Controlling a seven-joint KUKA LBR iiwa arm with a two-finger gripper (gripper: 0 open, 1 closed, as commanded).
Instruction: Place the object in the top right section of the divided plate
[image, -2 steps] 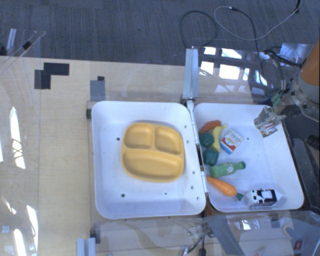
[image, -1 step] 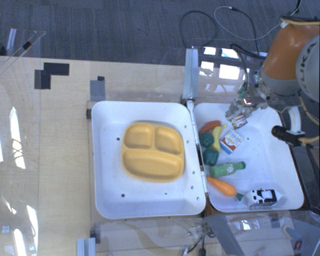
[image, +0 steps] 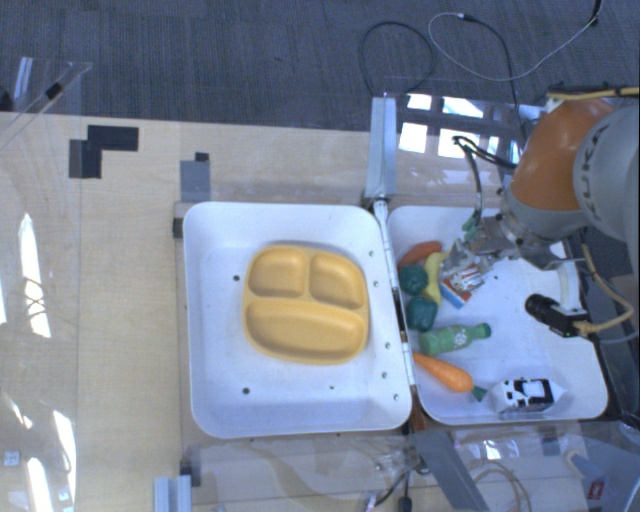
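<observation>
I take the left bin (image: 200, 330) as my landmark. It holds the yellow divided plate (image: 305, 303) near its middle, lying flat with the long section toward me and two smaller sections on the far side. The top right section (image: 336, 279) is bare, so I judge nothing has been delivered yet.

Just right of the left bin sits the right bin (image: 590, 390), where the pickable things are heaped along the shared wall. That crowding matters, because a grasp there risks catching a neighbour.

The arm (image: 570, 160) reaches in over the right bin's far side. Its gripper (image: 468, 262) hangs low above the far end of the heap, and whether its fingers are parted or closed I cannot tell.

The pile holds an orange carrot (image: 443, 373) nearest me, a green bottle (image: 455, 338), a dark teal piece (image: 416, 298), and a yellow piece (image: 435, 275). A small red and white item (image: 460, 290) lies right under the gripper; I judge it the intended object. A black and white toy (image: 525, 393) sits apart at the near right.
</observation>
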